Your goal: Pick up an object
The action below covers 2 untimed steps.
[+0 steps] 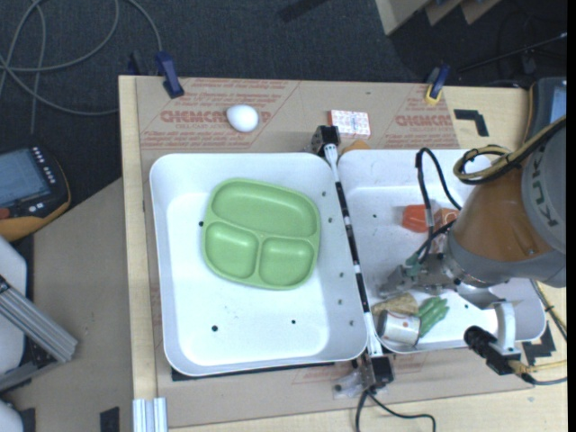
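The right bin (pixel 378 183) holds a small cluster near its front left corner: a green pod-shaped piece (pixel 433 314), a tan lump (pixel 397 305) and a silvery round can (pixel 399 329). An orange object (pixel 416 217) lies farther back in the same bin. My gripper (pixel 403 282) hangs low over the cluster, just behind the tan lump, with the grey and orange arm (pixel 499 228) covering the bin's right part. I see nothing clearly lifted off the bin floor. The left bin (pixel 180 268) holds a green divided plate (pixel 261 233).
A white egg-like ball (pixel 241 117) and a small pink-and-white box (pixel 349 122) rest on the cardboard behind the bins. Blue clamps (pixel 168 75) (pixel 436 84) grip the board's back edge. A black cable (pixel 432 183) loops over the right bin.
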Motion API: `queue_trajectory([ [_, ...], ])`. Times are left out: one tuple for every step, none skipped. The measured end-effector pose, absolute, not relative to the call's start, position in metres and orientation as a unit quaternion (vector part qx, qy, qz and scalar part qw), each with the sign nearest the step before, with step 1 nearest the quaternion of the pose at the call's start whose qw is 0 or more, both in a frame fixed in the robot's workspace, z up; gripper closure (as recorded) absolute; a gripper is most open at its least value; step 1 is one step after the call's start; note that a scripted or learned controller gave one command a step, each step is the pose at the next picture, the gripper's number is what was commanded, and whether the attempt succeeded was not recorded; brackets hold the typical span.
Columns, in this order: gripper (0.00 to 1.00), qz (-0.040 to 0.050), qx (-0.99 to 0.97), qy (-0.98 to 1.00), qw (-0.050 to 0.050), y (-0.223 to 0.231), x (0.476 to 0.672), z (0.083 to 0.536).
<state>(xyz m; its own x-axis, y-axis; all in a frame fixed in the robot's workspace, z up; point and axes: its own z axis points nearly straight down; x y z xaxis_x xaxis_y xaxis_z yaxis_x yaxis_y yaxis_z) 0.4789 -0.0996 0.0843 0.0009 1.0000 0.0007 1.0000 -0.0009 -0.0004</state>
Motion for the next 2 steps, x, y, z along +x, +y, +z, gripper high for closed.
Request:
queue_trajectory([
  [0.0, -0.0002, -0.707, -0.707, 0.0, -0.1018, 0.4789, 0.0842],
  [0.0, -0.0002, -0.707, -0.707, 0.0, -0.1005, 0.4864, 0.0842],
])
